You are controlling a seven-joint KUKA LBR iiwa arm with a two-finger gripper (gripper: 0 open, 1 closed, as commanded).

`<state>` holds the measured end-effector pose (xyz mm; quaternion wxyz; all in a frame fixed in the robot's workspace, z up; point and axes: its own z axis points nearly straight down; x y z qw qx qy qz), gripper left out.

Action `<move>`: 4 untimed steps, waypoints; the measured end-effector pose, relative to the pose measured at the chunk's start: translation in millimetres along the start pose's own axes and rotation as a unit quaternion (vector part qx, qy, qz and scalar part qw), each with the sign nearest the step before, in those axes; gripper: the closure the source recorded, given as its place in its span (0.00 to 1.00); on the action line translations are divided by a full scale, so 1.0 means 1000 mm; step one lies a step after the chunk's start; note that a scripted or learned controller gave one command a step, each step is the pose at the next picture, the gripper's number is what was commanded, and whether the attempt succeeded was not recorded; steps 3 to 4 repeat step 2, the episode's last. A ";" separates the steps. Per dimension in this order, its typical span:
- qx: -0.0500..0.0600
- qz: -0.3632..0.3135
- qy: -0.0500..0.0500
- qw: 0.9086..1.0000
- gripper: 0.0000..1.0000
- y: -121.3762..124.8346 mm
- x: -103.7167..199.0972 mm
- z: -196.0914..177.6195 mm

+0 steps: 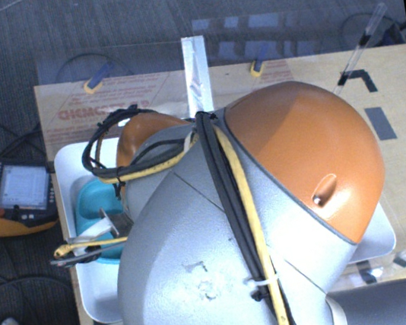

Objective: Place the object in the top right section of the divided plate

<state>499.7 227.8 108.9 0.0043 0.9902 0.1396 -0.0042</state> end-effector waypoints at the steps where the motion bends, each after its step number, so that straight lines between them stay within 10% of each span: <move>1: -0.005 -0.117 0.004 0.993 1.00 0.015 0.023 0.016; 2: 0.004 -0.047 0.021 0.999 1.00 0.072 -0.027 0.013; 4: 0.004 -0.047 0.021 0.999 1.00 0.072 -0.027 0.013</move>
